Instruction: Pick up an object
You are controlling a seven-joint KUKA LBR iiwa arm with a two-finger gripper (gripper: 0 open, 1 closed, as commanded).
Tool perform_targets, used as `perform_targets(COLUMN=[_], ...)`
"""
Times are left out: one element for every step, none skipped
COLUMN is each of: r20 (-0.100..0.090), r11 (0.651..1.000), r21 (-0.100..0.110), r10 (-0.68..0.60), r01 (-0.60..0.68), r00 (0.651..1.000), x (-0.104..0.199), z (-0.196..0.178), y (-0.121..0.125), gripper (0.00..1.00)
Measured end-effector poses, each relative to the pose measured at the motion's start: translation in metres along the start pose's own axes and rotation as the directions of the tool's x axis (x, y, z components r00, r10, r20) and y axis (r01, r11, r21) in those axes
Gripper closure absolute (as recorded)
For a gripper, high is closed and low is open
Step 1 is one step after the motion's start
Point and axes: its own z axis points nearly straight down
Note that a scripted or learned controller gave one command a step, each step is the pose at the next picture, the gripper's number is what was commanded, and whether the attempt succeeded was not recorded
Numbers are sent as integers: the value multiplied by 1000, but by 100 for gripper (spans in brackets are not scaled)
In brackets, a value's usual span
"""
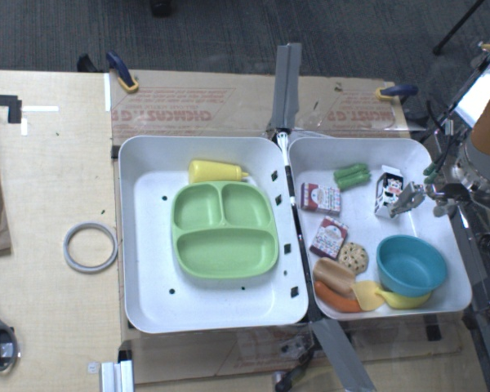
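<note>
Bins are set side by side; the right bin serves as landmark. Inside it, a blue bowl is seen near the front, a small milk carton behind. Beside the carton, the end effector is seen; its state cannot be told.

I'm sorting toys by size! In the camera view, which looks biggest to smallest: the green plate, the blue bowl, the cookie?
1. green plate, biggest by far
2. blue bowl
3. cookie, smallest

They look clearly different in size, so no ties.
</note>
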Motion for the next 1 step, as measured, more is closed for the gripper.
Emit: perform_targets(r20=[3], r11=[941], r21=[-5], r10=[-339], r01=[339], r00=[941], x=[-3], z=[90], y=[-49], gripper=[0])
